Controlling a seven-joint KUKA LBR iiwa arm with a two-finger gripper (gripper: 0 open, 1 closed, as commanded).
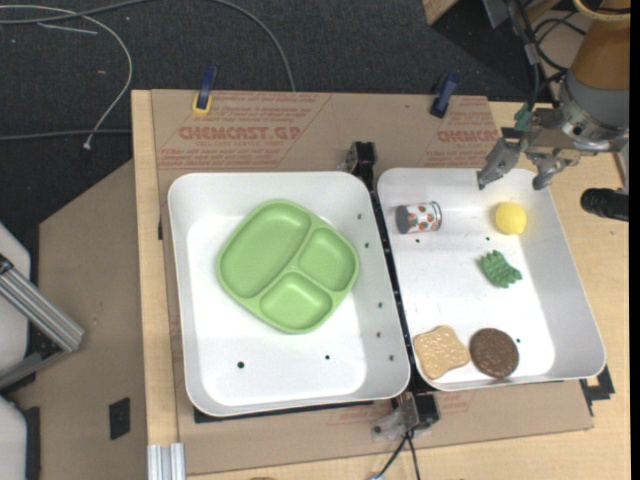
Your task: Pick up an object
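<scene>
Dark carpet with loose grey cables surrounds a brown cardboard-covered bench that bears two shallow white bins side by side. In the left white bin lies a light green plastic plate with three compartments, turned at an angle near the bin's middle. The right white bin holds five smaller things: a round dark brown cookie near its front edge, a tan square cracker just beside the cookie on its left, a small can with a red and white label lying on its side near the back left, a yellow lemon-shaped ball near the back right, and a little green leafy toy a bit in front of the ball.

From the right, the grey arm with its orange band reaches over the far right corner of that bin. Its two-finger pincer hangs above the bin's back rim with the fingers spread apart and nothing between them. The yellow ball lies just in front of the pincer, apart from it; the can lies off to the pincer's left.
</scene>
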